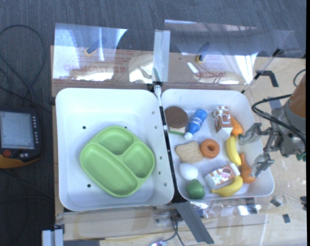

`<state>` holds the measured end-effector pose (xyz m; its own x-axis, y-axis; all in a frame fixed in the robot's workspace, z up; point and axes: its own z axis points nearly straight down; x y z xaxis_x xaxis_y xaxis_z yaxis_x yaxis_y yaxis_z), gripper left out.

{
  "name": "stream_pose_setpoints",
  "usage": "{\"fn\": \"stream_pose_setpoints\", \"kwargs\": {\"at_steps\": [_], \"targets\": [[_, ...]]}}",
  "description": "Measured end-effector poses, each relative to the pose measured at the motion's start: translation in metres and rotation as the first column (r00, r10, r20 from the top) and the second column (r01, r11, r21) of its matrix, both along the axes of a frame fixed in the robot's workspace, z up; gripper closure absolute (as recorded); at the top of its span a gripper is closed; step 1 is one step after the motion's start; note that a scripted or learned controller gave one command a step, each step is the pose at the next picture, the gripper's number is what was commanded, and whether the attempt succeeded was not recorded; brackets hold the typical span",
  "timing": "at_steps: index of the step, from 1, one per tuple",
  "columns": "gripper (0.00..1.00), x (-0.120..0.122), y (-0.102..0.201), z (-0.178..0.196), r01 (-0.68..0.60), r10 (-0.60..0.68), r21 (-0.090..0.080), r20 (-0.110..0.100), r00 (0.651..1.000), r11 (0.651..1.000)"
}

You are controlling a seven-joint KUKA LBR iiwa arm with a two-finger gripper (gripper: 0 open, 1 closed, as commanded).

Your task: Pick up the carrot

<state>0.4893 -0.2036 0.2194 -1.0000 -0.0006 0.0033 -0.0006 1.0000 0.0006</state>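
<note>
The carrot [246,169] lies in the right bin [257,109], close to its right wall, a thin orange piece running from beside the upper banana [232,150] down towards the bin's lower right corner. It rests on the bin floor among the other toy food, so the pick is not yet made. A second orange piece [237,126] sits higher up, against the small packet [222,119]; whether that is another carrot or something else cannot be told at this size.

The gripper [258,148] hangs at the bin's right rim with its fingers spread wide, one fingertip up near the rim and the other down just beside the carrot's lower end. Nothing sits between them. By this showing the approach looks mostly done, while the descent around the carrot, the closing and the lift are all left.

Around the carrot the bin is crowded: a second banana [227,188] curls under a printed carton [220,176] just to its left, a doughnut [210,148] and a slice of bread [188,151] lie further in, with a white egg [188,171], a green lime [195,189], a blue bottle [197,121] and a chocolate biscuit [176,118] beyond. The tight gap between carrot and upper banana may make a clean grip hard. The left bin [73,106] holds a green divided plate [117,160].
</note>
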Motion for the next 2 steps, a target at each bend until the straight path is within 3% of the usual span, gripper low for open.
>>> {"fn": "stream_pose_setpoints", "kwargs": {"at_steps": [1, 2], "targets": [[0.0, 0.038, -0.017, -0.095, 0.304, -0.304, -0.004, 0.023, 0.953, 0.953], [0.0, 0.022, -0.015, -0.103, 0.372, -0.371, -0.002, 0.055, 0.927, 0.928]]}}
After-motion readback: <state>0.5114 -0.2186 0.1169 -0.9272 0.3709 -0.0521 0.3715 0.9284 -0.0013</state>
